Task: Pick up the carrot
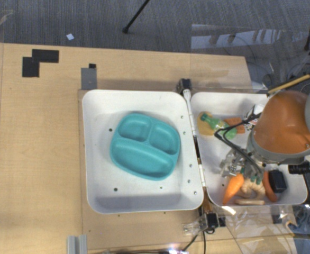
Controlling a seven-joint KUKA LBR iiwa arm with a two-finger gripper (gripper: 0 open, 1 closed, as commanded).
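The carrot (pixel 231 189) lies in the right bin (pixel 213 157) near its front edge, orange, with its tip pointing to the front left. My gripper (pixel 238 168) hangs low over the bin, right above the carrot's thick end and close to it. The arm's orange band (pixel 282 123) covers the bin's right half. From this view I cannot make out whether the carrot is in the gripper's grasp.
A teal divided plate (pixel 145 145) rests in the left bin (pixel 97 184). In the right bin, a yellow-green toy (pixel 209 121) and an orange piece (pixel 233 122) lie at the back. A beige item (pixel 248 198) and a red-orange item (pixel 270 192) sit beside the carrot.
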